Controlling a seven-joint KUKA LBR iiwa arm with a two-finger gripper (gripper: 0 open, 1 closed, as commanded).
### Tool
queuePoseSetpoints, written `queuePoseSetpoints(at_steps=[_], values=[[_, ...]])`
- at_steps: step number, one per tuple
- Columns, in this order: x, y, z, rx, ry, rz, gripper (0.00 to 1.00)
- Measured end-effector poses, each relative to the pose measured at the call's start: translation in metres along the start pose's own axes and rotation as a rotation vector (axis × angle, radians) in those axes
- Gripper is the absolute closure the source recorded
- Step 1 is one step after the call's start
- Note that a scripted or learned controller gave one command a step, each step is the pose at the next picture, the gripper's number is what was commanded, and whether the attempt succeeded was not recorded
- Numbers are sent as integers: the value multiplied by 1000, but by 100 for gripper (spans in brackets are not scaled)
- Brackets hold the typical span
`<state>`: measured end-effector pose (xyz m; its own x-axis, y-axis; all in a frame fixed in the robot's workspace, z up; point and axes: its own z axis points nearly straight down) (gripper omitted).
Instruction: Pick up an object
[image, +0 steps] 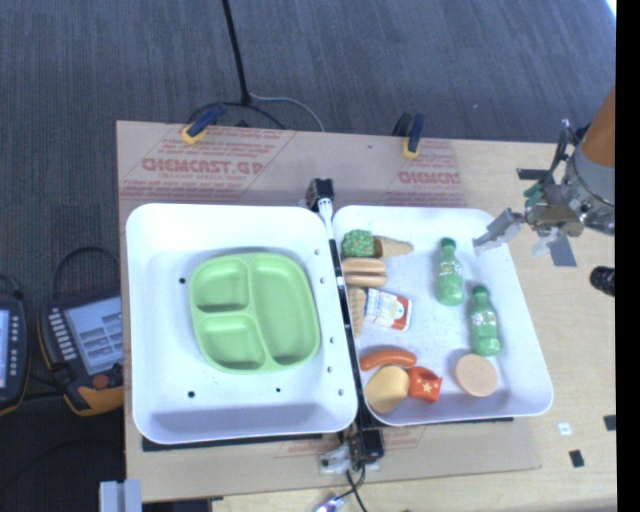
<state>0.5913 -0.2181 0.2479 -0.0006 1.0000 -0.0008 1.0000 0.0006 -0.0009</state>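
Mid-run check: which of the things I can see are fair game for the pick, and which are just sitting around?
Pick candidates, right bin:
two green plastic bottles
round tan disc
red sausage
green broccoli piece
white and red packet

Lying about:
green divided tray in left bin
blue and yellow clamps on the bench edge

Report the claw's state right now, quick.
Claw: open, holding nothing, over the far right corner of the right bin, near the green bottles.

Green divided plate (252, 310) in left bin (150, 400); food toys, two green bottles (449, 272) in right bin (530, 395)
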Motion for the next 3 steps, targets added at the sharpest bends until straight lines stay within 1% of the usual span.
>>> queuePoseSetpoints(at_steps=[1,2,3], values=[[-4,45,101,3,3,61,0],[8,45,149,-3,4,-187,0],[27,19,158,-13,-11,-290,0]])
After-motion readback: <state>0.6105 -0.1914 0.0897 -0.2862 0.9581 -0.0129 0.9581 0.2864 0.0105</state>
